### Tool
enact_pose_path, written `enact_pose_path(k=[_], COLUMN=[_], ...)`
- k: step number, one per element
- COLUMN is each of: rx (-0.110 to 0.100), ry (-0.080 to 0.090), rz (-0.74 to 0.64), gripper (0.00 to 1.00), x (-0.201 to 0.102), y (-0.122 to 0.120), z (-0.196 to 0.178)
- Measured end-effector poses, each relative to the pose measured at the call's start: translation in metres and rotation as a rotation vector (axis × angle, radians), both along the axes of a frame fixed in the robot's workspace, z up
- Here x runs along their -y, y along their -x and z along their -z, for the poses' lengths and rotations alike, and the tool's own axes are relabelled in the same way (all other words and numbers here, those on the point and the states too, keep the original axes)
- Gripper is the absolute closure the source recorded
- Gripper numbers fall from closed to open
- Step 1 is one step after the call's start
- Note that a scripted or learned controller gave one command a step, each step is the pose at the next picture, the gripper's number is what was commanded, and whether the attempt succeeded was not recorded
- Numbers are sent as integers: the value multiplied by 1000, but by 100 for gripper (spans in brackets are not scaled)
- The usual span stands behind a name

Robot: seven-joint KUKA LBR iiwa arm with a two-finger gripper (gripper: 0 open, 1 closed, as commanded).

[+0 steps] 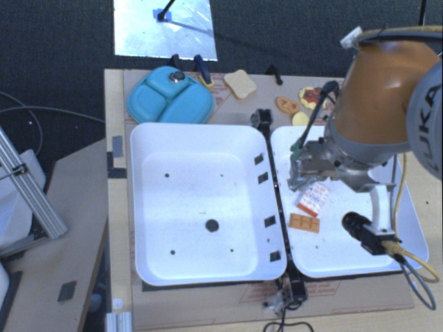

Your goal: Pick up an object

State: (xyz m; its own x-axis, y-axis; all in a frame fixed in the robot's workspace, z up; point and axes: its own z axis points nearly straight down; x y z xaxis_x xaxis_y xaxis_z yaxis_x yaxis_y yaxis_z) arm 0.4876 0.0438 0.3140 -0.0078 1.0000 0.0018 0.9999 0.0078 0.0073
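Bench (173, 299) bears two white bins (201, 206); pincer (299, 178) grip state cannot be told.

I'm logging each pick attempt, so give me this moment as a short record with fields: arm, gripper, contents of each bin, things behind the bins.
arm: over the right bin
gripper: low in the right bin, beside the red-and-white packet
right bin: packet, orange waffle-like piece
left bin: small dark round object
behind bins: blue divided tray, toast slice, pretzel
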Motion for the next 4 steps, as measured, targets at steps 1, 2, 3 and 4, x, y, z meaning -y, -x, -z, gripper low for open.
enact_pose_path(k=[1,2,3,4], rx=[15,-17,-1,-2], ry=[-2,3,1,3], rz=[1,-1,-4,13], gripper=[100,100,100,100], x=[-9,-54,-52,17], y=[-4,2,0,0], z=[-195,-70,-88,-95])
